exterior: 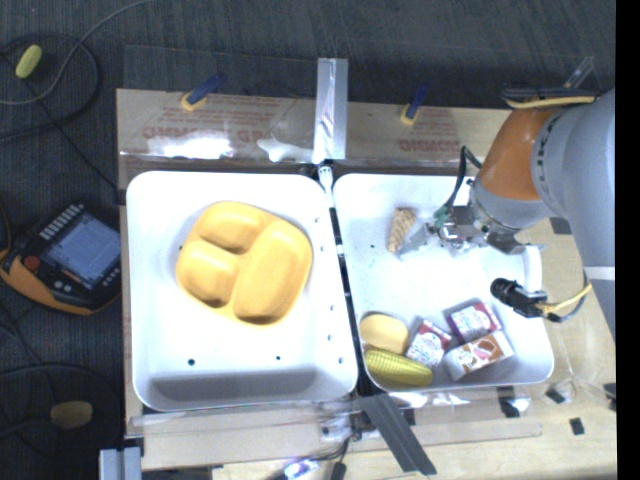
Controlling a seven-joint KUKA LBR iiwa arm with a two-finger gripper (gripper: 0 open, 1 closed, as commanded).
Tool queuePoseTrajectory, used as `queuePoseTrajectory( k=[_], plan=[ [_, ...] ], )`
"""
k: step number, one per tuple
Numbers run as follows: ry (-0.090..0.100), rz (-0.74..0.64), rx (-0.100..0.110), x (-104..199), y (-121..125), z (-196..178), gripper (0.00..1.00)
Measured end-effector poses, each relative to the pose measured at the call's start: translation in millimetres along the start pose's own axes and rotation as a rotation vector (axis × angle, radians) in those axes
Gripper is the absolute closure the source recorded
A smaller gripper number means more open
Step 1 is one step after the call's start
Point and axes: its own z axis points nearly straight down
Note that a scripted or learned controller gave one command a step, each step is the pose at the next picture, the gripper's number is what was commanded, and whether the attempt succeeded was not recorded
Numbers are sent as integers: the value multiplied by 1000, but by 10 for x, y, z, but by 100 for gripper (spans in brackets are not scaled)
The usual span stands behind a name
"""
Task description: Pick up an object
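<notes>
The end effector (452, 232) hangs low over the upper part of the right bin (540, 368), pointing towards that bin's left side. Nothing can be seen held in it, and from this slanted view it cannot be told whether it is wide or narrow. Behind it, the grey arm (585, 183) with its orange band comes in from the right edge of the view.

Just to the left of the end effector lies a tan ridged piece (402, 228), shaped like a short cone, on the white floor of the bin. It is near the tool, but whether they touch is unclear.

The other things in this bin lie together along the bottom wall, well apart from the end effector. A round yellow lump (383, 332) sits by the bin's left wall, with a yellow corn cob (398, 369) touching it just below. To their right are three small packets with red and white labels: one (427, 346) beside the lump, one (471, 320) further up, and one (478, 354) below that.

The left bin (150, 368) holds a large yellow puffy object (243, 261) made of three rounded lobes, lying near its middle.

Both bins sit on a brown worktop (150, 118), which has two blue and yellow clamps (203, 91) along its far edge. On the dark floor to the left lies a handheld control unit (65, 258) with an orange rim.
</notes>
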Motion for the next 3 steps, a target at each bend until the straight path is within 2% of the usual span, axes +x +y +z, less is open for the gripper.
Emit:
queuePoseTrajectory(
  k=[1, 2, 3],
  plan=[
    [-2, -84, -3, 174, 577, 9, 0],
    [-4, -88, 9, 171, 563, -48, 100],
    [2, -206, 13, 926, 665, -909, 100]
  ],
)
